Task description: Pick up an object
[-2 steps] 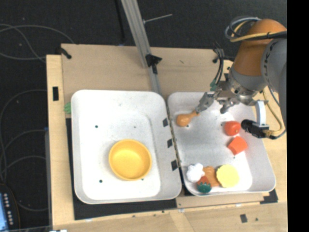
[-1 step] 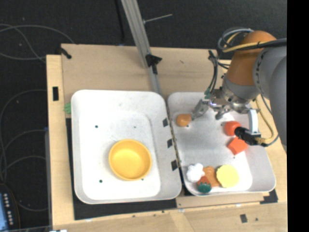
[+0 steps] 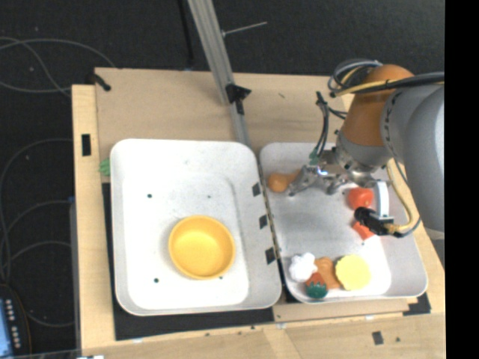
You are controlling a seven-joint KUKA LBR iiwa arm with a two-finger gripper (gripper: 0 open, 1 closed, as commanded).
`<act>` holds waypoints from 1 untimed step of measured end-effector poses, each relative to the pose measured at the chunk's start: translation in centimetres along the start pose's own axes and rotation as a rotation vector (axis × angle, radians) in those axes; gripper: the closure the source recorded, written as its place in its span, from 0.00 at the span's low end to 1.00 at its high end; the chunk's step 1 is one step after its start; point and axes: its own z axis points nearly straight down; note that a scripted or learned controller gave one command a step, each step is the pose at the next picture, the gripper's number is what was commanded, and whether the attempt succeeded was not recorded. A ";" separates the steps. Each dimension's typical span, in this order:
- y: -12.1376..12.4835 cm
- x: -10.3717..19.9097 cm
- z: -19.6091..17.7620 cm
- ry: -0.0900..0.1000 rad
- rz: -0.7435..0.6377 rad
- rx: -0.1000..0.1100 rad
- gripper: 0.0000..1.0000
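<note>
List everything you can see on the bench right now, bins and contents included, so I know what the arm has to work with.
Bins: 2, white, side by side on the bench; left bin, right bin.
Bowl: 1, yellow, left bin, toward its near side.
Orange ball: 1, right bin, far-left corner.
White object: 1, right bin, near edge.
Small orange object: 1, right bin, near edge, beside the white one.
Green object: 1, right bin, near edge.
Yellow round object: 1, right bin, near edge.
Red-orange objects: about 2, right bin, right side, partly hidden by the arm.
Metal pole: 1, grey, behind the bins.
Arm: 1, grey with orange band, over the right bin.
End effector: 1, above the right bin's far part.
</note>
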 end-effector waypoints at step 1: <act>0.2 0.0 -1.4 0.001 0.002 -0.008 1.00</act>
